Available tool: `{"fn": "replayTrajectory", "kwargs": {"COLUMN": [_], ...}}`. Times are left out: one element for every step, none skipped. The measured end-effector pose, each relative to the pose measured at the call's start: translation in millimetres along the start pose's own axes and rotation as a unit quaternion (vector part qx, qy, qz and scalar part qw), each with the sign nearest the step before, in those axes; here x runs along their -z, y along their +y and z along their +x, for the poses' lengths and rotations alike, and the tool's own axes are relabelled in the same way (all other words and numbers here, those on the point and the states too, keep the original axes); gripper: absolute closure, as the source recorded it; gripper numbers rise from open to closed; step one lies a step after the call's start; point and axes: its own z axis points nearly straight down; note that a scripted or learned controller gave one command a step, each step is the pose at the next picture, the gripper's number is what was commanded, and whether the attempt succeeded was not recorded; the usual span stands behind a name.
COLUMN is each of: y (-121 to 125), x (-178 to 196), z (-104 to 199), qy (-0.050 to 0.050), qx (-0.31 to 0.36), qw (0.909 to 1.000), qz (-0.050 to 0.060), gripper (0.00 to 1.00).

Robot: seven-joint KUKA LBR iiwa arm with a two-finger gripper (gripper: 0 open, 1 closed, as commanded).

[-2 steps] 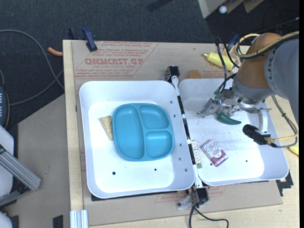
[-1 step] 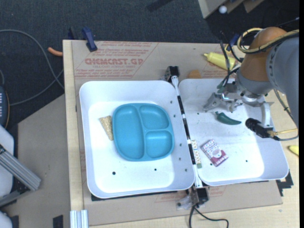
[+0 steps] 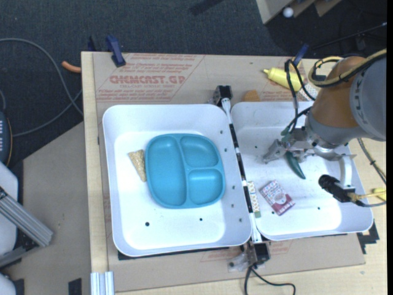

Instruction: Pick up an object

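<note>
My gripper [image 3: 287, 152] hangs low over the left half of the right bin [image 3: 319, 223], with the grey and orange arm reaching in from the right. A slim dark green object [image 3: 297, 164] lies right beside the gripper's tip, touching it or just under it; I cannot tell whether it is gripped. A small pink and red packet [image 3: 276, 197] lies flat on the bin floor, a short way in front of the gripper.
The left bin [image 3: 123, 226] carries a blue divided plate [image 3: 184, 169] with a tan piece [image 3: 137, 161] at its left edge. Behind the bins, a yellow object [image 3: 277, 76], a small orange thing [image 3: 250, 95] and a blue clamp [image 3: 115, 50] sit on the bench.
</note>
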Motion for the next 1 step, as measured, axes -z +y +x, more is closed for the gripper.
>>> {"fn": "replayTrajectory", "kwargs": {"y": [23.0], "x": [0.5], "z": [-23.4], "qy": [-0.001], "qx": [0.0], "qw": [1.0], "qz": [-0.002], "gripper": [0.0]}}
